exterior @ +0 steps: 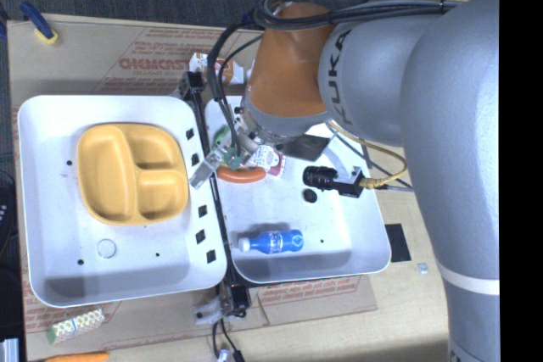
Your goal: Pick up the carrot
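Observation:
The carrot (242,175) is a short orange piece lying on the floor of the right bin (356,254), near its left wall. My gripper (222,157) hangs under the orange wrist band, just above and left of the carrot, over the divide between the two bins. The wrist hides the carrot's top edge, and I cannot tell whether the gripper touches it.
A blue bottle (273,242) lies on its side near the right bin's front wall. A small white and pink packet (270,158) sits right of the carrot. The left bin (51,267) holds a yellow divided plate (131,172). The arm covers the right bin's back half.

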